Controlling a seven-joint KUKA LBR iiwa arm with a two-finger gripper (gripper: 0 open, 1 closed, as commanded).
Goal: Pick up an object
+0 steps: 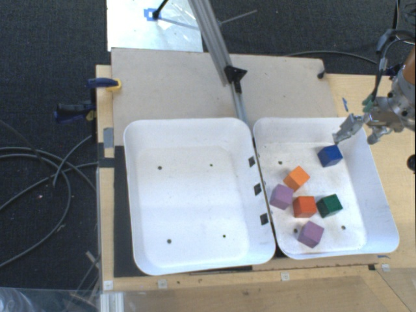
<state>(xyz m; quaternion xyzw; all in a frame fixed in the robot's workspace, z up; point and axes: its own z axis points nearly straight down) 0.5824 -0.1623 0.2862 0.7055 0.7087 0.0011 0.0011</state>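
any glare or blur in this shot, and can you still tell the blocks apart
Camera view: bright glare on the pale sheet at top; the gripper looks slightly soft; the blocks in the right bin stay sharp with short shadows, such as the blue block.

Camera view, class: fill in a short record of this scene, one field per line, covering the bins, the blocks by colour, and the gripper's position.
right bin: holds six blocks
blue block: farthest back, apart from the rest
orange blocks: two
purple blocks: two
green block: beside the nearer orange block
left bin: white, four small dark holes
gripper: above the right bin's far right corner, near the blue block, holding nothing
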